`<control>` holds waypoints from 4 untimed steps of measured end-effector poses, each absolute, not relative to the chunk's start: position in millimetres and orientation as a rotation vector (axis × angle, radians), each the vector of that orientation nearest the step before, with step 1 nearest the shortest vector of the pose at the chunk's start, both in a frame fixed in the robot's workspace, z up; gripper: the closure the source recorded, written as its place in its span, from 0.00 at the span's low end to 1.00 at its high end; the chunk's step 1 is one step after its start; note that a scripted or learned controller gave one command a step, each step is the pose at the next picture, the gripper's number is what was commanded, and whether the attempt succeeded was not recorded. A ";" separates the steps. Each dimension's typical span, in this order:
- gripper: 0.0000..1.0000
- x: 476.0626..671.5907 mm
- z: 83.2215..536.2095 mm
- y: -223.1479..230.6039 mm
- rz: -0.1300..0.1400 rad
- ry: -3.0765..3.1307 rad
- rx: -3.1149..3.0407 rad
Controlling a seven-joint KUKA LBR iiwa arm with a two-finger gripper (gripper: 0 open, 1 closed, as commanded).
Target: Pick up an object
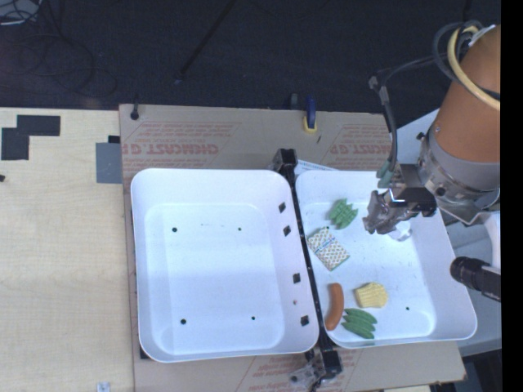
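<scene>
My gripper (pixel 381 221) hangs over the upper middle of the right bin (pixel 445 305), a short way right of a green ridged toy (pixel 343 213). A patterned white-and-green block (pixel 328 248) lies near the bin's left wall. Lower down lie an orange sausage (pixel 333 305), a yellow corn-like piece (pixel 371 295) and a green pea pod (pixel 359 322). Nothing visible sits between the gripper's tips.
The left bin (pixel 143 219) stands beside the right one, joined by a black divider with clips (pixel 296 243). Cardboard (pixel 212 141) lies under both bins. The wooden bench top (pixel 57 260) extends to the left.
</scene>
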State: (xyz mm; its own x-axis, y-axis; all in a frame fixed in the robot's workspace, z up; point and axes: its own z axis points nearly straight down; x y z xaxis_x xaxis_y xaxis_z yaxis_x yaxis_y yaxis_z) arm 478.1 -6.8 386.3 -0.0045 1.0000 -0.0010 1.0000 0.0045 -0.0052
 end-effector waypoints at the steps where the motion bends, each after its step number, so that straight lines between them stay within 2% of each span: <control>1: 1.00 478.4 395.4 -6.0 0.011 -2.229 -2.207; 4: 1.00 479.6 423.1 -3.5 0.022 -2.256 -2.174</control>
